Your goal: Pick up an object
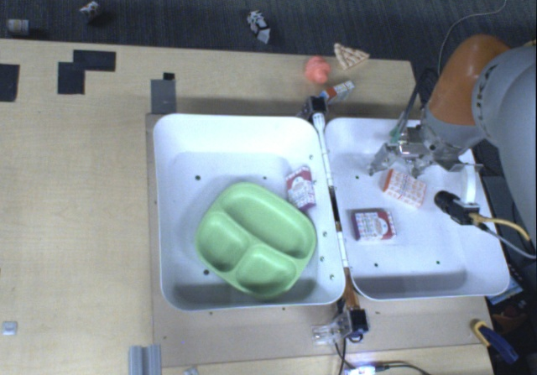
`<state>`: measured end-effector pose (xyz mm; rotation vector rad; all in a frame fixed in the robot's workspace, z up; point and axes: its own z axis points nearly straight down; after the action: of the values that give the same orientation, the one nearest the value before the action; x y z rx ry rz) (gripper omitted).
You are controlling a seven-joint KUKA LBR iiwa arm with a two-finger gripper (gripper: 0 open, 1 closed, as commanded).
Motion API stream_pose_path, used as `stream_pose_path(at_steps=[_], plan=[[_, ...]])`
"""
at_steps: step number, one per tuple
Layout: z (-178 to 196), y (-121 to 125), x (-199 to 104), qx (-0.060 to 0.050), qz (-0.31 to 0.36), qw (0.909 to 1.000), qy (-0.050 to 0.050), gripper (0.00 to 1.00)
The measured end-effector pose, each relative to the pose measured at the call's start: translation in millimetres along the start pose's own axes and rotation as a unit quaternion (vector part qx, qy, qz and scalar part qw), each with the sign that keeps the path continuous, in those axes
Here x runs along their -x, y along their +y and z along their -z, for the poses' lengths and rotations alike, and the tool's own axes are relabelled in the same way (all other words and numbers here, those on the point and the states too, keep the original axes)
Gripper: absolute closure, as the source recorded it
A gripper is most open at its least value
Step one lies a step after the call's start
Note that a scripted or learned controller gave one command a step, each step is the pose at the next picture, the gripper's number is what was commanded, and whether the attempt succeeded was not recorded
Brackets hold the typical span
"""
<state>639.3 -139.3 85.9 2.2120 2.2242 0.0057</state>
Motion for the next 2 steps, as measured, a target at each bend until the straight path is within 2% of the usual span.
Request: stream_pose_path(at_steps=[1,2], plan=[[89,3,66,0.0,-0.001,1.0,-0.001,0.0],[0,11,52,0.0,0.0,1.0,0.0,0.0]])
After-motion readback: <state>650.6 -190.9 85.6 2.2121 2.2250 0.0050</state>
